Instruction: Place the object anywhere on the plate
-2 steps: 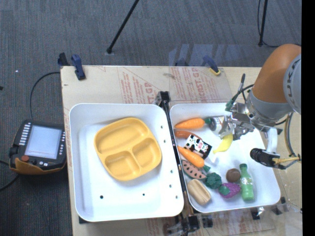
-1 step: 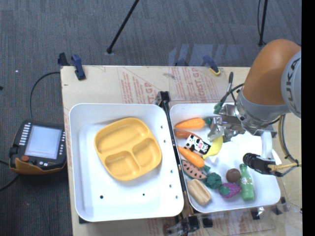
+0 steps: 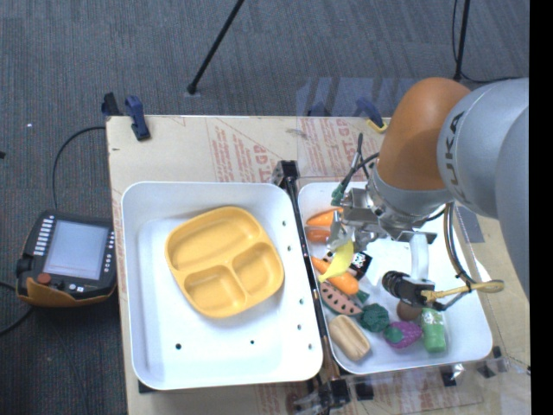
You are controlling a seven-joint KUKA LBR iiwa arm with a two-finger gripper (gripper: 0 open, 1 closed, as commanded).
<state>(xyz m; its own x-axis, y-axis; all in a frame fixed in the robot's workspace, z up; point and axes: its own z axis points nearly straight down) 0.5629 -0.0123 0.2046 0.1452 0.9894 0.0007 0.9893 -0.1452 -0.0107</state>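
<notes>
From above, the arm leans over the right bin (image 3: 480, 328), its gripper (image 3: 347, 247) down among the toy food beside a yellow piece (image 3: 340, 258); whether anything is pinched, I cannot tell. The yellow divided plate (image 3: 225, 261) waits bare in the left bin (image 3: 149, 327), ready to receive.

Dark grey carpet (image 3: 130, 41) surrounds the bench, with a tripod leg (image 3: 220, 37) crossing it.
</notes>
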